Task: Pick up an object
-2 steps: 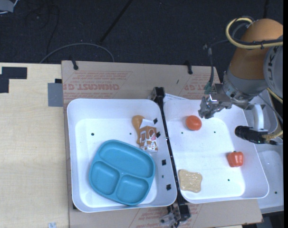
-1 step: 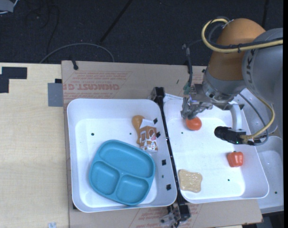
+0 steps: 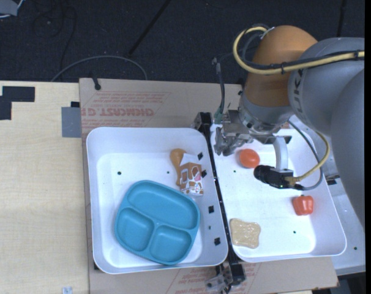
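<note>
My gripper (image 3: 224,142) hangs low over the far left corner of the right bin (image 3: 332,237), close to the divider between the bins. An orange-red tomato (image 3: 248,158) lies just to its right on the bin floor, apart from it. A red pepper (image 3: 303,205) sits near the right wall. A pale slice of toast (image 3: 244,233) lies at the front left of that bin. Nothing shows held in the gripper.
The left bin (image 3: 103,164) holds a blue divided plate (image 3: 156,222) at its front. A brown drumstick (image 3: 177,158) and a small printed packet (image 3: 191,179) lie by its right wall. The grey arm covers the right bin's far right part.
</note>
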Controlling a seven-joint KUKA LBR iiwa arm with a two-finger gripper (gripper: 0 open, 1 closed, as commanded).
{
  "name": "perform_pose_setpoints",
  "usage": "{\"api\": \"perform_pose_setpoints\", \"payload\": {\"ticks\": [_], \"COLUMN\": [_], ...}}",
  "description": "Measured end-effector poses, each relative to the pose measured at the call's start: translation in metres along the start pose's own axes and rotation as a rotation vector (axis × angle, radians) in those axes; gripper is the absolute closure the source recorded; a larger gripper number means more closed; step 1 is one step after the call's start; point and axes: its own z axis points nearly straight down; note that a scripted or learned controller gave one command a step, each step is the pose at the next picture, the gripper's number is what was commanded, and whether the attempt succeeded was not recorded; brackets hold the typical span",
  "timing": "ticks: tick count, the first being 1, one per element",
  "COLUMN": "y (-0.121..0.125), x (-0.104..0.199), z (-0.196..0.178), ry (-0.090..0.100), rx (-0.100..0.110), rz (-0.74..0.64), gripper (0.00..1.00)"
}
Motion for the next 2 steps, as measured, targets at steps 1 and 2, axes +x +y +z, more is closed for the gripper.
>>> {"api": "perform_pose_setpoints", "payload": {"ticks": [1, 2], "y": [-0.016, -0.023], "x": [0.049, 0.093], "z": [-0.007, 0.002], "ry": [0.000, -0.002], "rx": [0.001, 0.000], "rz": [0.000, 0.002], "gripper": [1.00, 1.00]}}
